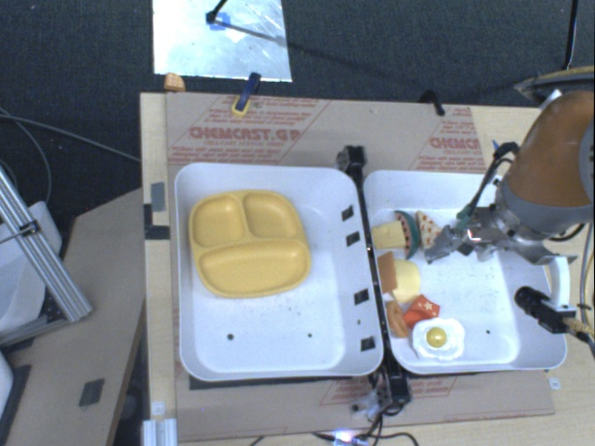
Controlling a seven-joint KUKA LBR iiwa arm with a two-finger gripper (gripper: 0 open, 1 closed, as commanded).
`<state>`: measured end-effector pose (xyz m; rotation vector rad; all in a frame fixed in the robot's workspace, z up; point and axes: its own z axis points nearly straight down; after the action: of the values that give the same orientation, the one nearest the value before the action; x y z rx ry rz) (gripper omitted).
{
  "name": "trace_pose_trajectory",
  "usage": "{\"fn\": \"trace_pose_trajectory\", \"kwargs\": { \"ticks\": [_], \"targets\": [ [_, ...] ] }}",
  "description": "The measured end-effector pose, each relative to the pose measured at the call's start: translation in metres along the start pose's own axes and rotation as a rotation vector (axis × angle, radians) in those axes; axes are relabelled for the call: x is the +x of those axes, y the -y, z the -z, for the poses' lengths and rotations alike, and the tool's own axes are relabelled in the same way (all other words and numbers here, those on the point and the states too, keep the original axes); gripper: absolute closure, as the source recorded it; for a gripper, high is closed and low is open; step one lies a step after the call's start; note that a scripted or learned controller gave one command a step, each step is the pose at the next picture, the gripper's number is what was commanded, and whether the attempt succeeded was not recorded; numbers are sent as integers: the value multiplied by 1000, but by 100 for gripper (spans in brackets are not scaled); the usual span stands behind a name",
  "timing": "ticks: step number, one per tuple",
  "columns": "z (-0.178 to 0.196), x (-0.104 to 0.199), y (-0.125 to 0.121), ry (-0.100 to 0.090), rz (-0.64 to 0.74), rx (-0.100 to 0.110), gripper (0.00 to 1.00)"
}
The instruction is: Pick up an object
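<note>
**Operator:** Looking down from the fixed camera, I have the grey arm with its orange band reaching in from the right, and the two-finger gripper low in the right shallow white bin. I cannot tell how the tool is set; it is too small and dark.

**Colleague:** Where is the thing to lift?

**Operator:** Just beside the tip lies a small toy pizza slice with a green edge, in a cluster along the bin's left side, with a yellow-orange cheese-like block, a red piece and a plastic fried egg.

**Colleague:** How will it handle?

**Operator:** I'd judge it light, stiff, smooth plastic, likely to skid. Taking it across the narrow width seems safest.

**Colleague:** And the room?

**Operator:** The bin floor is flat and slick. The left shallow white bin holds a yellow divided plastic tray, well apart. Both bins sit on brown cardboard.
</note>
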<state>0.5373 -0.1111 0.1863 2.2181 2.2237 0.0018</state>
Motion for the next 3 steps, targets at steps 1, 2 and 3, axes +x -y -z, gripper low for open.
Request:
{"fn": "trace_pose_trajectory", "kwargs": {
  "ticks": [1, 2, 3],
  "targets": [
    [84, 60, -31, -1, 9, -11, 0],
    [196, 160, -98, -4, 14, -18, 0],
    [356, 216, -133, -4, 8, -22, 0]
  ]
}}
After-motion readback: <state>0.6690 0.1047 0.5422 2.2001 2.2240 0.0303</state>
